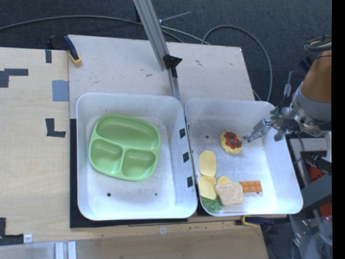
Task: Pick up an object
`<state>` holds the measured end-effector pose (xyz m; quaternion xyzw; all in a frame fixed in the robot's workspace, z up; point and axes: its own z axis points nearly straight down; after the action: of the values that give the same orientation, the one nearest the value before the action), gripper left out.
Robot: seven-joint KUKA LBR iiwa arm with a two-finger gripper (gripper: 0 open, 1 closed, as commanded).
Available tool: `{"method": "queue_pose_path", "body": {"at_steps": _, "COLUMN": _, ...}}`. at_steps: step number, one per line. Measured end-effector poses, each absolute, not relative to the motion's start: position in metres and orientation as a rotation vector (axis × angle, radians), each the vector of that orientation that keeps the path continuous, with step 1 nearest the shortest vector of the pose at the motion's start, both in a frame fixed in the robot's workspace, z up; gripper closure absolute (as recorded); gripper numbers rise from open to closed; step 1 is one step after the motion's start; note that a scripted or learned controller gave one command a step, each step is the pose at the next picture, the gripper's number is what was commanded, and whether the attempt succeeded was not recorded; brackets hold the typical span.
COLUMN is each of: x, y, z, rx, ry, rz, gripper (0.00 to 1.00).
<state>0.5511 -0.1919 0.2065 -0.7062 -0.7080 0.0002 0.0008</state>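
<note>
**Arm at rim of right bin, nothing gripped**

Gripper (253,135) sits over the right-hand shallow white bin (280,166), w/ the grey arm w/ orange band (317,88) reaching in from the right edge. Fingers look thin and metallic, pointing down-left; they seem close together but I can't tell for sure how far apart, too small and blurred. Nothing visible between them.

Just beside the fingertips, to their left, lies a small round yellow toy pastry w/ red topping (231,142), apart from the gripper. Lower in the same bin: two pale yellow oval pieces (207,163), one above the other, a beige toast-shaped slice (230,193) on a green leaf-like bit (212,204), and a small orange ridged block (250,186) touching the slice's right side.

Left-hand white bin (86,198) holds a light green plastic divided plate (125,147), three compartments, lying flat.
</note>
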Motion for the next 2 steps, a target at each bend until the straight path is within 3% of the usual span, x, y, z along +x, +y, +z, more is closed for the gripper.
{"method": "queue_pose_path", "body": {"at_steps": 1, "x": 0.551, "y": -0.192, "z": 0.207, "rx": -2.217, "ry": -2.223, "rz": 0.001, "gripper": 0.00}}
{"method": "queue_pose_path", "body": {"at_steps": 2, "x": 0.551, "y": -0.193, "z": 0.142, "rx": -2.216, "ry": -2.219, "rz": 0.008, "gripper": 0.00}}
